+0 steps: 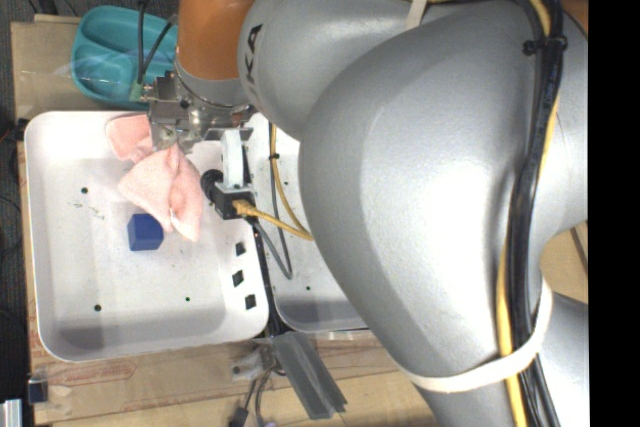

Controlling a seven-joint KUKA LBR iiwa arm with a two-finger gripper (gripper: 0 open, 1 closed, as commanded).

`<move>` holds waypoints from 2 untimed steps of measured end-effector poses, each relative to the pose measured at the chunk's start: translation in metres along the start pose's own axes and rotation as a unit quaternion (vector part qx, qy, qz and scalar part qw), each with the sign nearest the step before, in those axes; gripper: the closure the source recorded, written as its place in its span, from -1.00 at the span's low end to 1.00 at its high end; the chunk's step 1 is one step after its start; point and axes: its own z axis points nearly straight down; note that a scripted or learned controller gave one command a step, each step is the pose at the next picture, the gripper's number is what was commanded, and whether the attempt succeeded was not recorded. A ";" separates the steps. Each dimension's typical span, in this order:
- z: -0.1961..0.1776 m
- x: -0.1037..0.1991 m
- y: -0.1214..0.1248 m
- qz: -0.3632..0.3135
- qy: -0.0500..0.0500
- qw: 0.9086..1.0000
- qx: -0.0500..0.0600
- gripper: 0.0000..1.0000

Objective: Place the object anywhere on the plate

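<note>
1. Gripper (172, 130) sits at top of left bin (60, 315), jaws clamped on pink cloth (165, 190) hanging below.
2. Blue block (145, 232) just beside cloth's lower edge.
3. Teal plate (110, 55) outside bin's top edge; placing not yet done, I judge.

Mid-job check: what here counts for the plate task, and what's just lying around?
Job:
- gripper, over the left bin
- pink cloth, hanging right under the gripper
- no plate that I can make out

Lying about:
- blue block, on the bin floor beside the cloth
- teal container, outside the bin's far edge
</note>
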 end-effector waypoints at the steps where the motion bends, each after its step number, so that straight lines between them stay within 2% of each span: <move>1: 0.015 -0.068 0.036 0.002 0.000 1.000 -0.002 1.00; 2: 0.001 -0.055 0.008 -0.003 0.001 1.000 -0.001 1.00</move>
